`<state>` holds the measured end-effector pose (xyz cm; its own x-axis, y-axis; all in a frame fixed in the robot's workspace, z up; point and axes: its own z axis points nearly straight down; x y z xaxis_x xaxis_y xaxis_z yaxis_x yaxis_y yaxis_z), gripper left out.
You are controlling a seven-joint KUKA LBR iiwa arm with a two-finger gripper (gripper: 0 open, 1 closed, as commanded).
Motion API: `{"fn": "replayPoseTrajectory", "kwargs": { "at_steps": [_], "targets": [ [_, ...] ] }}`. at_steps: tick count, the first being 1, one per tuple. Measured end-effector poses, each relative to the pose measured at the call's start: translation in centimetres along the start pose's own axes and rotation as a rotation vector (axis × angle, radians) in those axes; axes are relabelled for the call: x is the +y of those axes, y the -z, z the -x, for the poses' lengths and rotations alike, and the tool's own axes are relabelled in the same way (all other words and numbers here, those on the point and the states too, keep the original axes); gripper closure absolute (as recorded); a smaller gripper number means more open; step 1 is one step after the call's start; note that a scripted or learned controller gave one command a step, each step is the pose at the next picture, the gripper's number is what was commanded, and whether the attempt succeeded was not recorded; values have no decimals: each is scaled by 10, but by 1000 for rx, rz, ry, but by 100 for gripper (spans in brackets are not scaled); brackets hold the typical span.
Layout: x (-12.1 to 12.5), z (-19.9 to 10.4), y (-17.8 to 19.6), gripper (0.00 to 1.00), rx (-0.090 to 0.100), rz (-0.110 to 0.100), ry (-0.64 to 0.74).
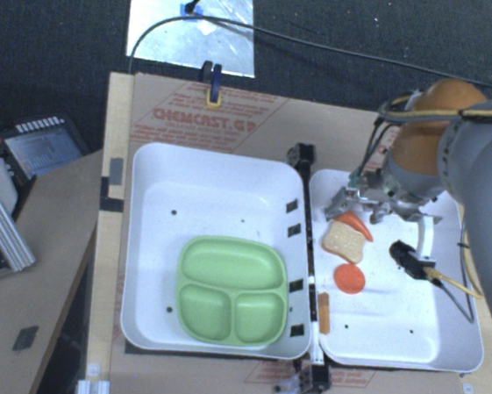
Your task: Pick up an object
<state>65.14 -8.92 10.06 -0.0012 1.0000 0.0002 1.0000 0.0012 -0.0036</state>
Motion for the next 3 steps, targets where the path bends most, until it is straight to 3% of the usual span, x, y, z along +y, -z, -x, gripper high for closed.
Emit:
{"fn": "replayPoseTrajectory", "kwargs": {
  "at_steps": [1, 2, 3],
  "targets": [
    [1, 0, -16, 0, 0, 4, 0],
    [1, 0, -4, 100, -1, 5, 1],
    [13, -2, 47, 100, -1, 11, 3]
  ]
}}
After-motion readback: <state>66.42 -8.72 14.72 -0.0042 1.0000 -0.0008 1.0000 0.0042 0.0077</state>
